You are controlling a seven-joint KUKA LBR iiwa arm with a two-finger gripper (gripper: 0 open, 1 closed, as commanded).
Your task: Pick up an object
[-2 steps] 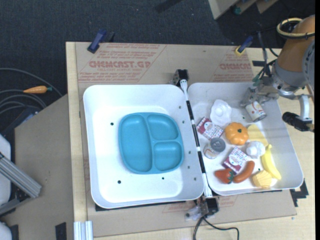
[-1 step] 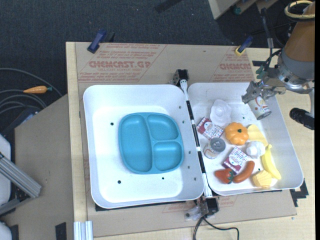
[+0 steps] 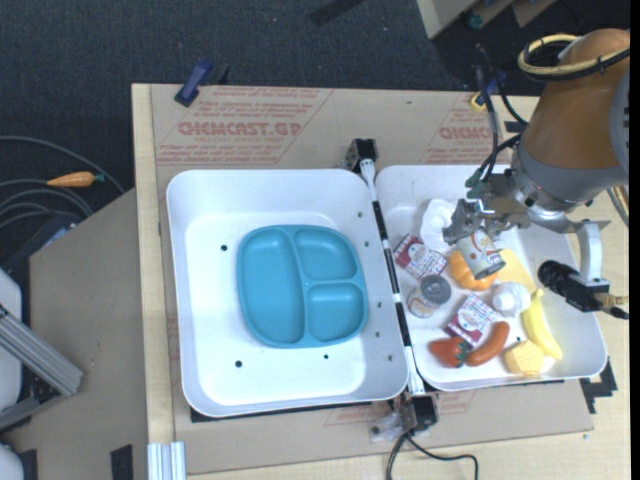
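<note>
A: Near end of right bin [image 3: 590, 363]?
B: Sausage [image 3: 489, 343], tomato [image 3: 450, 351], banana [image 3: 541, 325], cheese [image 3: 526, 358].
A: Further back?
B: Gripper [image 3: 478, 236] low over orange item [image 3: 466, 271] mid-bin; finger state can't tell. Left bin [image 3: 190, 268] holds blue divided plate [image 3: 300, 285].

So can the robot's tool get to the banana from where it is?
Probably yes. The banana lies uncovered at the right bin's right side, nothing on top of it. The tool is above the same bin, toward its left, so a short move should reach it.
</note>
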